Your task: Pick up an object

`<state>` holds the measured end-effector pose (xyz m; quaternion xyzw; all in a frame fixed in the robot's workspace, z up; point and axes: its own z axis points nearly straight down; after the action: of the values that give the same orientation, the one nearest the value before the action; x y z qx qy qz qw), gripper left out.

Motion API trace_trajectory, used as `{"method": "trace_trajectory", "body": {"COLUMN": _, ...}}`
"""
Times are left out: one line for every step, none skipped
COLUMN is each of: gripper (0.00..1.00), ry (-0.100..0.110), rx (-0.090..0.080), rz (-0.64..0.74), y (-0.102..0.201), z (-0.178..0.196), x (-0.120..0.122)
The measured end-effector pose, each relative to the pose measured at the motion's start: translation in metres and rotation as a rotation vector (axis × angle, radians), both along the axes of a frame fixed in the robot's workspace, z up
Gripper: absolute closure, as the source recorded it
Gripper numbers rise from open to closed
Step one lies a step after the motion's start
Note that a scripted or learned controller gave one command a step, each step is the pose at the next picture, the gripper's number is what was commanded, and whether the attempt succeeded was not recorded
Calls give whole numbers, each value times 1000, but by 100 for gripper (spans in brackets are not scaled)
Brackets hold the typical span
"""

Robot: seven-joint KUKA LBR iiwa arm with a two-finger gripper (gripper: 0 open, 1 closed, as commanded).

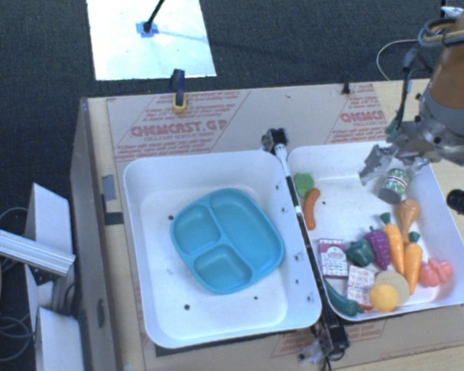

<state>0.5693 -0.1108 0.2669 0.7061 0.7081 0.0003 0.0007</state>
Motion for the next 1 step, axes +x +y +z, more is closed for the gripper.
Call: {"method": "trace_trajectory", "body": {"gripper": 0, "ry": 0, "rx": -1, "rz": -2, "y": -67, "z": -27, "x": 64}}
